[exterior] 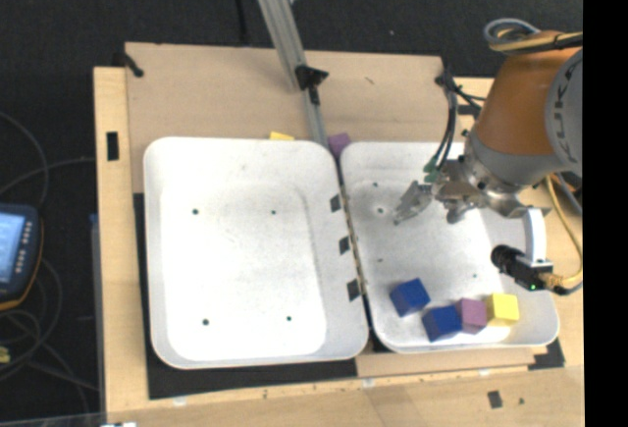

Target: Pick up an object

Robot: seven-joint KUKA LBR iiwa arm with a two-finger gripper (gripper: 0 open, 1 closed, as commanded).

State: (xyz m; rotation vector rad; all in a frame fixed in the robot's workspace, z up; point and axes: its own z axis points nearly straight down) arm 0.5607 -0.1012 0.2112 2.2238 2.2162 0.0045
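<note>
So the metal jaws (pixel 412 202) hang over the smooth white right bin (pixel 392 170), tilted. They look a bit parted with nothing between them, far as I can tell. The blocky stuff sits well clear, toward the bin's near edge: two blue cubes (pixel 410 296) (pixel 442 321), a purple block (pixel 473 313), a yellow cube (pixel 504 307), clustered together.

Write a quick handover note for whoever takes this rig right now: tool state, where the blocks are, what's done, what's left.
Tool: over the right bin, above bare floor, holding nothing.
Blocks: four at that bin's near edge: blue block, second blue block, purple block, yellow block.
Left bin: no blocks inside.
Done: no pick yet.
Left: move toward the cluster, grasp one block, lift.
</note>
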